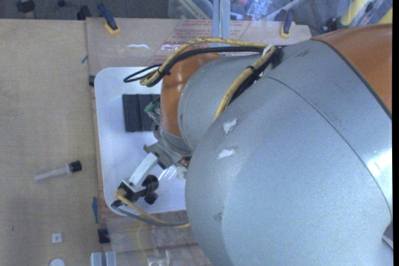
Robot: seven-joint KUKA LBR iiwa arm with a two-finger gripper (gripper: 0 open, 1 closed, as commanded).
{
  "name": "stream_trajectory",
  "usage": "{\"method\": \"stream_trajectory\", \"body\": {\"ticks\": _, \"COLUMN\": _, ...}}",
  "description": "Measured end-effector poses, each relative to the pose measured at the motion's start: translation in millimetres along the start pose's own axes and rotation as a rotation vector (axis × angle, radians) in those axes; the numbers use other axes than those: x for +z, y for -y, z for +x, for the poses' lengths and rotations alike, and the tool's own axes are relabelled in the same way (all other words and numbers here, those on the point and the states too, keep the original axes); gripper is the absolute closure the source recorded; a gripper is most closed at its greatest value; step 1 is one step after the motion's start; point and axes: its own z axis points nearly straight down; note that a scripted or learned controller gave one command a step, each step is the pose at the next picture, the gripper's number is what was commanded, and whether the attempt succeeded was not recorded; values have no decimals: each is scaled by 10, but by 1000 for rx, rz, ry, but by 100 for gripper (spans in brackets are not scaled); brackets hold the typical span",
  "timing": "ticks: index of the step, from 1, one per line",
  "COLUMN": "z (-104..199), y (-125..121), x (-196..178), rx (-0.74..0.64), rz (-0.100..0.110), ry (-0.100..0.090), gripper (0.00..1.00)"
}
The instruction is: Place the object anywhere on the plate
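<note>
Camera view: a flat black ribbed block [138, 112] lies in the shallow white bin [109, 134], just beside my hand [161, 147], whose state I cannot tell. The grey arm [280, 152] covers much of the bin, so a grasp could miss unseen.

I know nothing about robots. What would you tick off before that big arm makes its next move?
1. Black block lying flat in the white bin: ok.
2. Block within the arm's reach: ok, it sits right beside the arm.
3. What the arm is holding: cannot tell, its own bulk hides its tip.
4. Where the plate is: cannot tell, the arm covers most of the bench.
5. Loose tube on the bench kept out of the way: ok, it lies outside the bin, apart from the arm.
</note>
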Motion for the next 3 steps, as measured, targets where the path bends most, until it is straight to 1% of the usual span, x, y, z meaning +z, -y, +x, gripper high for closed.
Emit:
{"method": "stream_trajectory", "body": {"ticks": 1, "z": 292, "y": -231, "x": -156, "rx": -217, "rz": -3, "ry": -2, "gripper": 100}}
{"method": "stream_trajectory", "body": {"ticks": 2, "z": 13, "y": -34, "x": 579, "rx": -803, "rz": -37, "ry": -30, "gripper": 100}}
{"method": "stream_trajectory", "body": {"ticks": 3, "z": -463, "y": -346, "x": -177, "rx": -1535, "rz": -7, "ry": -3, "gripper": 100}}
